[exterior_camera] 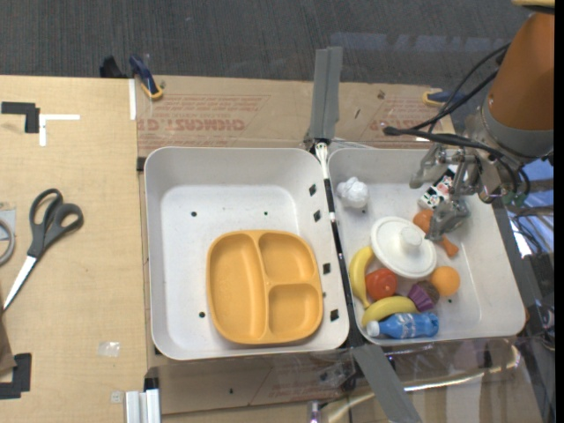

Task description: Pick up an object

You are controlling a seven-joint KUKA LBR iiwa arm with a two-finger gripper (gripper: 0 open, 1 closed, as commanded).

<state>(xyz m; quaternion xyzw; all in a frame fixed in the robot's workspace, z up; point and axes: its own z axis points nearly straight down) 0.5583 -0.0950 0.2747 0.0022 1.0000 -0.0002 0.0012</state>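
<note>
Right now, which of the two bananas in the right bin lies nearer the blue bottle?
The lower banana, lying crosswise and touching the blue bottle just below it. The other banana curves upright along the bin's left side, beside the white lid.

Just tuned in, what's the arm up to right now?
The arm's end effector is down in the right bin, at its far right side, over a small orange piece beside the white lid. Nothing is visibly held. Bananas, a tomato, an orange and a blue bottle lie nearby. The left bin holds a yellow divided plate.
</note>
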